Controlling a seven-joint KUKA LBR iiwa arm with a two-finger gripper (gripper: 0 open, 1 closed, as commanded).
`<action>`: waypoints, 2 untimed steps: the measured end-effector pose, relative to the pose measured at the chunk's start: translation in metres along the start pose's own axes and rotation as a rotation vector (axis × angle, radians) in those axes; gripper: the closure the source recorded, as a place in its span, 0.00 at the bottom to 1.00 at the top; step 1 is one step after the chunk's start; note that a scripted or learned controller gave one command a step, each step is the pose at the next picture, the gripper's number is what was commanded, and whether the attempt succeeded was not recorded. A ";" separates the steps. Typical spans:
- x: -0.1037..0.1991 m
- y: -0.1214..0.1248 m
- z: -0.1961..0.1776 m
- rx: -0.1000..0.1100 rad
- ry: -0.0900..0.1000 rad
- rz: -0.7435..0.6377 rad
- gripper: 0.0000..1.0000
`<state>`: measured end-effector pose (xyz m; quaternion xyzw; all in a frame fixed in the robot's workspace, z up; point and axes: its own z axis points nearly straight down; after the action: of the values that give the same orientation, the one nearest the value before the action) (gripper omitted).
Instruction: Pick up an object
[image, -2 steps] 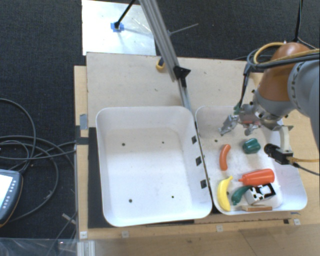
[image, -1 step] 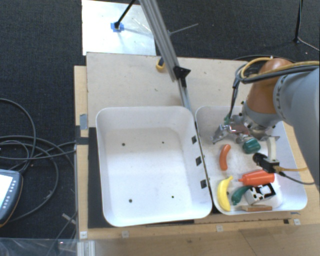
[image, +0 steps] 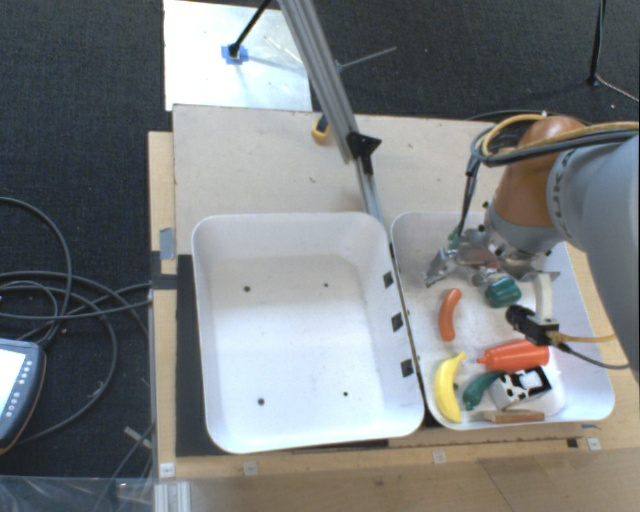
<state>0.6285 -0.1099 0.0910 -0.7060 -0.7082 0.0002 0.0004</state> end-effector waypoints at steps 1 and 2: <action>0.000 0.001 -0.012 -0.003 0.000 -0.002 1.00; -0.003 0.011 -0.073 -0.010 -0.002 -0.002 1.00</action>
<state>0.6391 -0.1133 0.1642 -0.7052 -0.7090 -0.0026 -0.0037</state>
